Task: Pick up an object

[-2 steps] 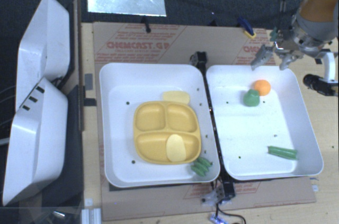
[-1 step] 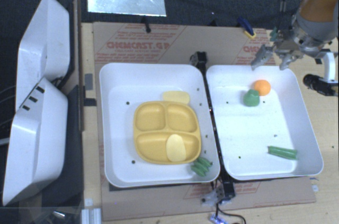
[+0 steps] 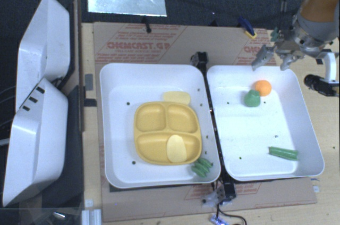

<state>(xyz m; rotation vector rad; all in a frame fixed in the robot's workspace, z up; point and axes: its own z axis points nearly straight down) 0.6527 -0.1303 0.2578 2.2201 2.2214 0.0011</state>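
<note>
At the frame's upper right, the grey two-finger gripper hovers with fingers spread and empty over the right white bin's far rim; the small orange ball lies just below it, touching a green round toy.

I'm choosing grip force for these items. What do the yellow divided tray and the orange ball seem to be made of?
The yellow divided tray looks like moulded plastic with a smooth, slightly glossy finish: uniform colour, rounded compartment ridges. The orange ball seems smooth and matte, probably plastic or rubber toy fruit; the view is too coarse to tell which.
</note>
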